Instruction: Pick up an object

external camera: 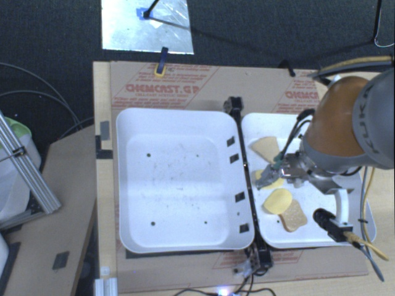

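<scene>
Nearest us in the right bin (271, 236) lay a toast-like slice (294, 216) touching a yellow round piece (277, 200), and beyond them the gripper (269, 176), whose grip we could not tell, crowded a tan wedge (265, 147), so we feared a nudge rather than a grasp.

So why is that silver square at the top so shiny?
In the camera view, the silver sheet reflects light as pale glare; the left bin is evenly bright with soft shadow along its walls; the gripper looks slightly blurred above the right bin.
</scene>
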Robot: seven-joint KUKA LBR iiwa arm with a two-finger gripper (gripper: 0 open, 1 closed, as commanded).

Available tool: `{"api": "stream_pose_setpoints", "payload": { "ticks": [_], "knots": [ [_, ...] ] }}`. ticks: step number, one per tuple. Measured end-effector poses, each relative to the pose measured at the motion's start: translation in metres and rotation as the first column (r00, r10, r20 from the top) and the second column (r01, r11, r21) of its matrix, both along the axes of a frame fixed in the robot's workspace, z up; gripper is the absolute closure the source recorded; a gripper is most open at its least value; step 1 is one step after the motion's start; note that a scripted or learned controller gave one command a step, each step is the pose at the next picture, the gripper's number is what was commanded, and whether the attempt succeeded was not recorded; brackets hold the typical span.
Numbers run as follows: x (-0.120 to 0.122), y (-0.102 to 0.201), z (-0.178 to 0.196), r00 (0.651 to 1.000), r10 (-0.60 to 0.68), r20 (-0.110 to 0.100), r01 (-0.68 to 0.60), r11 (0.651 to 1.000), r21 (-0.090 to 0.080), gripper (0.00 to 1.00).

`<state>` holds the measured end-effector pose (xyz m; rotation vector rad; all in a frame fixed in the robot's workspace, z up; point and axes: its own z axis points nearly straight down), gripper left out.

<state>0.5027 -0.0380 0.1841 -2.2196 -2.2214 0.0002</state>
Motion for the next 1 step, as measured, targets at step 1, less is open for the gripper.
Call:
{"api": "stream_pose_setpoints", "payload": {
  "ticks": [1],
  "knots": [
    [0.0030,-0.0003,0.0110,1.000,0.004,0.005,-0.004,1.000,-0.001,1.00]
  ]
}}
